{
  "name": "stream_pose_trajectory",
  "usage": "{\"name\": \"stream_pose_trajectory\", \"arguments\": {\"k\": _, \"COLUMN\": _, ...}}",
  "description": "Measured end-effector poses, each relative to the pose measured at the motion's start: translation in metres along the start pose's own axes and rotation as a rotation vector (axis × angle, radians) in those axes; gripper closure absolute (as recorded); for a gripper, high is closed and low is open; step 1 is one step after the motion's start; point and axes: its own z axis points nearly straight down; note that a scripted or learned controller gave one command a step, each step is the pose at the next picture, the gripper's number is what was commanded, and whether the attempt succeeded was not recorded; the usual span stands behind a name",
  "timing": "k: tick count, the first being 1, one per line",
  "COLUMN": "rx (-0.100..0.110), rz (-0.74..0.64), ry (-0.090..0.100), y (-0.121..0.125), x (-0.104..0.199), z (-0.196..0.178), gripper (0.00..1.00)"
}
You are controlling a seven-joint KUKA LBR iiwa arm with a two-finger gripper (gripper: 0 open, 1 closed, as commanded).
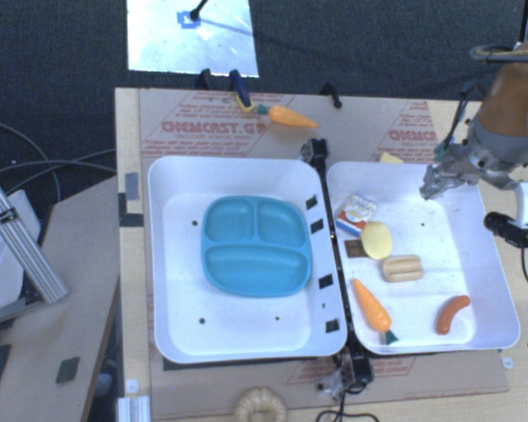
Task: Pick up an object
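My gripper hangs over the far right corner of the right bin, with nothing seen between its fingers. Below and left of it in that bin lie a yellow lemon-shaped piece, a tan bread roll, an orange carrot, a red-orange sausage and a small clear wrapped item. The objects all rest on the bin floor, apart from the gripper.
The left bin holds a blue divided plate. A second carrot lies on the cardboard behind the bins. A small yellow piece sits at the right bin's far rim. A beige ring lies at the front edge.
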Motion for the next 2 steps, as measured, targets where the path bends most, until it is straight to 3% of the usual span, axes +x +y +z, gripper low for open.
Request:
{"name": "stream_pose_trajectory", "arguments": {"k": 1, "rx": -0.001, "rz": -0.001, "ry": 0.0, "y": -0.0027, "x": 0.0038, "z": -0.0634, "gripper": 1.0}}
{"name": "stream_pose_trajectory", "arguments": {"k": 2, "rx": 0.004, "rz": -0.001, "ry": 0.001, "y": -0.0017, "x": 0.0039, "z": -0.0643, "gripper": 1.0}}
